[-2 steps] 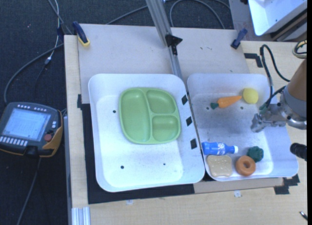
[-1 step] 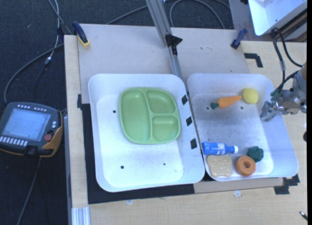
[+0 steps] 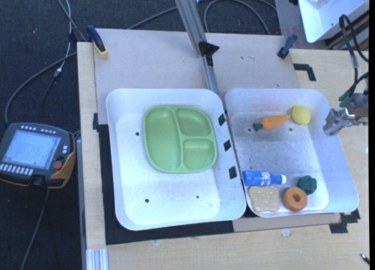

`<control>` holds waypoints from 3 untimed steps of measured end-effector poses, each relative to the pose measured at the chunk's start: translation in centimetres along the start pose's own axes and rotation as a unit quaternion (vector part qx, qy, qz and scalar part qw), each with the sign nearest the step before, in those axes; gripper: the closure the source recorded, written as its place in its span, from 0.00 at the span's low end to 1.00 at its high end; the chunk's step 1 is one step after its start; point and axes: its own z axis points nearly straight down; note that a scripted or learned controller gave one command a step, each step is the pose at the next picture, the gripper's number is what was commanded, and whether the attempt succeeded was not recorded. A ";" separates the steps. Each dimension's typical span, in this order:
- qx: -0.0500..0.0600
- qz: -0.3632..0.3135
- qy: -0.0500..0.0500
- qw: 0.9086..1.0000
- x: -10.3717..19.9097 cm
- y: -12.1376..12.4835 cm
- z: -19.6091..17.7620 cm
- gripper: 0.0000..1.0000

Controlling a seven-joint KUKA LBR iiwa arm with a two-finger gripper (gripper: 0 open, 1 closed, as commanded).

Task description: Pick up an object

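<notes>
Over at the far right of the view, the gripper [image 3: 335,121] hangs just outside the right rim of the right-hand bin [image 3: 281,146], a small grey metal piece above the bare desk [image 3: 152,58]; whether it is spread or pressed together cannot be told, and nothing shows between its tips.

Nearest to it, just to its left inside the bin, lies a yellow ball [image 3: 301,115]. Touching the ball on its far side from the gripper is an orange toy carrot [image 3: 273,122], lying slantwise with its green top pointing away from the gripper.

Farther off, toward the near rim of the same bin and below the gripper in the view, four things are gathered in the corner. A dark green lump [image 3: 307,184] sits closest to the gripper's side, just beside an orange ring-shaped doughnut [image 3: 295,198]. Left of the doughnut lies a tan slice of toast [image 3: 263,199], and just above the toast a blue bottle [image 3: 262,177] lies on its side, with its white cap pointing toward the gripper's side.

Well apart from the gripper, beyond the divide between the bins, the left-hand bin [image 3: 170,207] holds a pale green divided plate [image 3: 180,139] with three compartments, lying flat.

Beyond the desk's far left edge, a teach pendant [image 3: 35,154] rests on dark carpet.
</notes>
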 end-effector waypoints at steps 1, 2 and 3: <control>0.004 -0.002 0.003 1.000 4.9 -0.7 0.7 1.00; 0.004 -0.003 0.003 1.000 10.5 -1.3 0.7 1.00; 0.004 -0.002 0.003 1.000 15.5 -1.3 0.5 1.00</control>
